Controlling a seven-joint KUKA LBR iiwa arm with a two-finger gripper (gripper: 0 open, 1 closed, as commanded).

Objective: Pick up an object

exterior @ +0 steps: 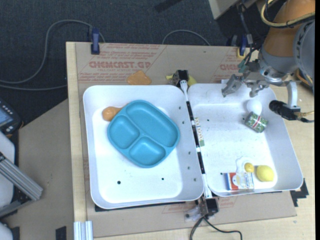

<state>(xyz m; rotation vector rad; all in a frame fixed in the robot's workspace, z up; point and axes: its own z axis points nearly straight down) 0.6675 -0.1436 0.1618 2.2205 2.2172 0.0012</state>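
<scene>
Objects for picking are lying in the right bin (280,156): a white egg-shaped item (253,105) and a small green-and-white can (255,122) are sitting near the far right side, while a yellow lemon-like toy (264,173) and a red, white and blue carton (237,180) are resting by the near rim. Nothing is being gripped by the gripper (243,86), which is being held spread open above the far edge of that bin, just beside the white item. A blue divided plate (143,132) is being borne by the left bin (100,174), an orange object (109,113) touching its far-left edge.

Glossy blue plastic tray (143,132) in smooth white plastic bin (100,174).
</scene>
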